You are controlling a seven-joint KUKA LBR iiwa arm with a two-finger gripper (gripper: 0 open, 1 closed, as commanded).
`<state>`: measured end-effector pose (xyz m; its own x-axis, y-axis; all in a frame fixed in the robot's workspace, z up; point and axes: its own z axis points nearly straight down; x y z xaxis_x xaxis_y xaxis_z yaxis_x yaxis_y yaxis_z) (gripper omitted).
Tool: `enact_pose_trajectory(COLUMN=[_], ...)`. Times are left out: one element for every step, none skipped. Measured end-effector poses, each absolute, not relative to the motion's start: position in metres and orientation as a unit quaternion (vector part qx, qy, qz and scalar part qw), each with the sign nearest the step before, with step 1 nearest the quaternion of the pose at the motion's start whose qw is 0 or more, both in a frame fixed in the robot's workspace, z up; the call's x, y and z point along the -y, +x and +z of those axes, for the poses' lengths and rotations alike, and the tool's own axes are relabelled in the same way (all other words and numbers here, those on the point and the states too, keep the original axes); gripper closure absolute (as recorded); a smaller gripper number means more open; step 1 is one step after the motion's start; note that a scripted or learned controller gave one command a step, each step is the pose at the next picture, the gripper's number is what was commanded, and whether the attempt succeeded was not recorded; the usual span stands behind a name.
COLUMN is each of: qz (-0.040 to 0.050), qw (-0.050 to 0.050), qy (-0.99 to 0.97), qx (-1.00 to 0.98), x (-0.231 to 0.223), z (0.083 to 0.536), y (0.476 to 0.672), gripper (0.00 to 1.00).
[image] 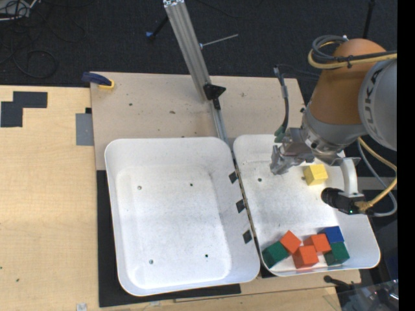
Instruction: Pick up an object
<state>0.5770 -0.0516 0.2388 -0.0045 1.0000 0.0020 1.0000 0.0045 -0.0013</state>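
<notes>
Camera view shows you the gripper [280, 164] low over the right bin [272, 199], whether clenched or released you cannot tell, with the yellow block [316, 173] at its 3 o'clock and other blocks [306, 247] clustered at 5 o'clock.

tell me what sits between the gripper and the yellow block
Nothing: in the camera view just a short stretch of bare white floor of the right bin separates the gripper from the yellow block.
</notes>
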Motion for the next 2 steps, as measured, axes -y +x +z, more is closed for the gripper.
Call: enact_pose_trajectory(qz=[0.0006, 0.0002], qw=[0.001, 0.001], qy=[-0.706, -0.706], qx=[0.708, 0.709], x=[0.009, -0.049], z=[0.228, 0.222], y=[0.595, 0.612], gripper=[1.0, 1.0])
